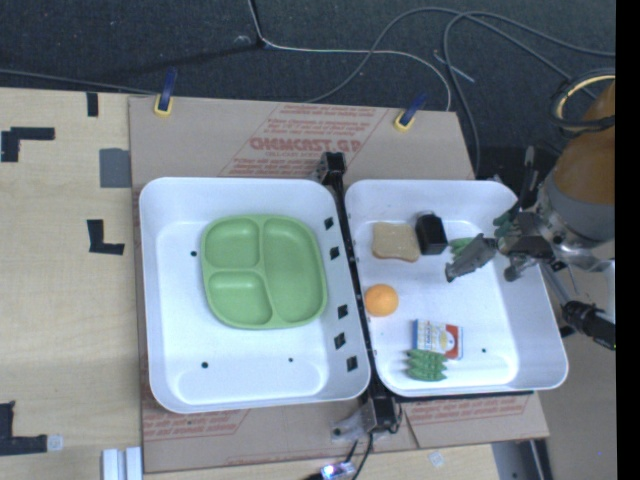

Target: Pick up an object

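Two white bins sit side by side on the surface. Nearest in the right bin [530, 368] lie green pea pods [425, 366] and a small box [438, 338]. Then comes an orange ball [381, 300]. Farther back sit a piece of bread [396, 242] and a black block [431, 233]. The jaws [492, 256] hang open over the right bin, holding nothing. A green plate [264, 271] lies in the left bin [165, 298].

Two bins [160, 268], one plate [265, 271], five small objects [381, 299].

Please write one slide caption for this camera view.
Tool above right bin holding bread and orange; green plate left.
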### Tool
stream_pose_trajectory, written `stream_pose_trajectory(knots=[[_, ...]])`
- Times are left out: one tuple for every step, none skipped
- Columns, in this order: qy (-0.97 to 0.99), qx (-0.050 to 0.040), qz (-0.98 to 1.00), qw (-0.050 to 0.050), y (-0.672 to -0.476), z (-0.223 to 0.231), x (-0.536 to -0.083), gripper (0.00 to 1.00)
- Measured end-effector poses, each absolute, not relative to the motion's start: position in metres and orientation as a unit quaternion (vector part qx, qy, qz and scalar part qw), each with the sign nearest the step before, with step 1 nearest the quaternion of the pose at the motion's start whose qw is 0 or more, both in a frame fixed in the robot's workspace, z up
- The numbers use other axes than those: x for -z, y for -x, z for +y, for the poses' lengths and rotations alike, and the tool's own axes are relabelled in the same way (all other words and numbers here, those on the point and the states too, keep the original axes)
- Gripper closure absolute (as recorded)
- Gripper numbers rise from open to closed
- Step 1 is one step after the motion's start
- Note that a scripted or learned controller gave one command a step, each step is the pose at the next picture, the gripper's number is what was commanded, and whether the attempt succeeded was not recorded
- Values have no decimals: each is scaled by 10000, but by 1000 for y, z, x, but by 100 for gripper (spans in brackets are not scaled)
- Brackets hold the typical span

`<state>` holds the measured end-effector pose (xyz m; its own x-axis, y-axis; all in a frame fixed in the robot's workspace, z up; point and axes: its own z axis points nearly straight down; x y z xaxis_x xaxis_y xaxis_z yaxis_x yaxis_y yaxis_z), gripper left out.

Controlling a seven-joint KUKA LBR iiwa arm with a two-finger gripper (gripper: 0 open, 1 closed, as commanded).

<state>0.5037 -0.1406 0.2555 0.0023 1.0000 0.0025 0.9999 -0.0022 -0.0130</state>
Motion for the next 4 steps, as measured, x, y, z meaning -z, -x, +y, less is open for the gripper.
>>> stream_pose_trajectory(knots=[[7065, -4, -7077, 8, -506, -140, -261, 0], [7070, -24, -7072, 33, -501, -135, -199, 0], [7069, -23, -7073, 35, -496, -129, -136, 0], [7069, -9, -7073, -1, -496, -128, -83, 0]])
